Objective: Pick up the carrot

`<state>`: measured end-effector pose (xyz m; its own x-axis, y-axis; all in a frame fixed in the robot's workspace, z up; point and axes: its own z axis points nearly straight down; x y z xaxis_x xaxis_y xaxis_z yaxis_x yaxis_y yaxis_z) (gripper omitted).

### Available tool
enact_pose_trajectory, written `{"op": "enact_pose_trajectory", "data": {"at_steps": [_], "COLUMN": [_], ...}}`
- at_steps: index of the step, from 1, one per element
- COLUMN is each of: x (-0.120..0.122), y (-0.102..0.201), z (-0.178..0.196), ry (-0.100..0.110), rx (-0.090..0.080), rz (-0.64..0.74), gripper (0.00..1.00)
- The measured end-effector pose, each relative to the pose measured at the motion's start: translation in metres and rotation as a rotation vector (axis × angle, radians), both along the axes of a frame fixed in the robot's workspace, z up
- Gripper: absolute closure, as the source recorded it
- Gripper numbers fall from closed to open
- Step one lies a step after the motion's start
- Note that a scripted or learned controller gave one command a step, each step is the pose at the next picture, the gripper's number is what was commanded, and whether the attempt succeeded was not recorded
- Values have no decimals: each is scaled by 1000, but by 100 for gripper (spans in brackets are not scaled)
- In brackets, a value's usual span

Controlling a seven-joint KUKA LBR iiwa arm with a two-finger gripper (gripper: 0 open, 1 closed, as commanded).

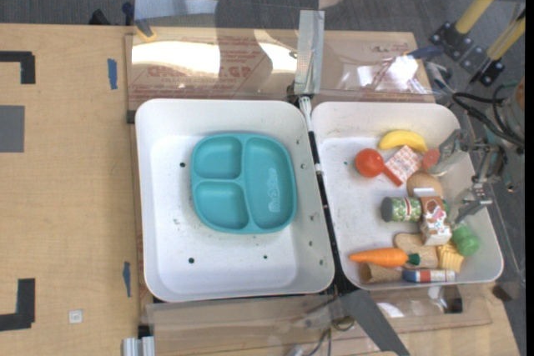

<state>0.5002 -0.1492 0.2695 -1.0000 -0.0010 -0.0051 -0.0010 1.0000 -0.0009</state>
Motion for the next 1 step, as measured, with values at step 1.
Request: {"op": "enact_pose_trajectory", "data": {"at_steps": [1], "x": [-17], "y": [29], "z": [-67], "ry": [7], "rx": [3], "rz": [-95], "gripper": [0]}}
